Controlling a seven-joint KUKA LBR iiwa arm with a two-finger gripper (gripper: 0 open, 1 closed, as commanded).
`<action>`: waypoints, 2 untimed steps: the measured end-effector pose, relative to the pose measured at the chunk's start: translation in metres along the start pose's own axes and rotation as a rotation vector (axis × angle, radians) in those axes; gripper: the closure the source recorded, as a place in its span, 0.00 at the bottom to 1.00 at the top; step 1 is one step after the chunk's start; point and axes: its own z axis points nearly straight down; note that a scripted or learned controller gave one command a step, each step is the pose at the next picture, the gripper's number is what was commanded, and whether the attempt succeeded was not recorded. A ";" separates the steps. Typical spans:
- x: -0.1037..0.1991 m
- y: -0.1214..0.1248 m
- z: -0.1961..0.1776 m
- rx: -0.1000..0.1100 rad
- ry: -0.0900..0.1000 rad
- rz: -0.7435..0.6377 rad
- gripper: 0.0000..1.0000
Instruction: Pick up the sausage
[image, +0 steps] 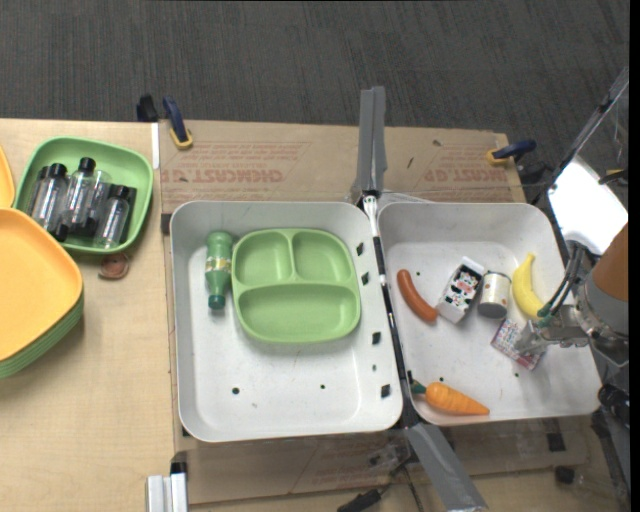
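arm (610, 290) cut off at right edge

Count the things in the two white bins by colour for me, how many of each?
Green: 2, the green plastic bottle and the green divided plate
Red: 1, the red sausage
Yellow: 1, the yellow banana
Orange: 1, the orange carrot
Silver: 1, the small silver can
White: 1, the black-and-white carton
Total: 7

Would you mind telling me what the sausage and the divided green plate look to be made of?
Sausage: probably moulded plastic, a toy; uniform orange-red, smooth, faint sheen. Divided green plate: likely matte plastic or silicone; even colour, soft rounded rims.
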 end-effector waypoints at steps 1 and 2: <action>0.070 0.001 0.000 -0.014 -0.013 0.277 1.00; 0.132 0.026 -0.090 0.009 -0.010 0.155 1.00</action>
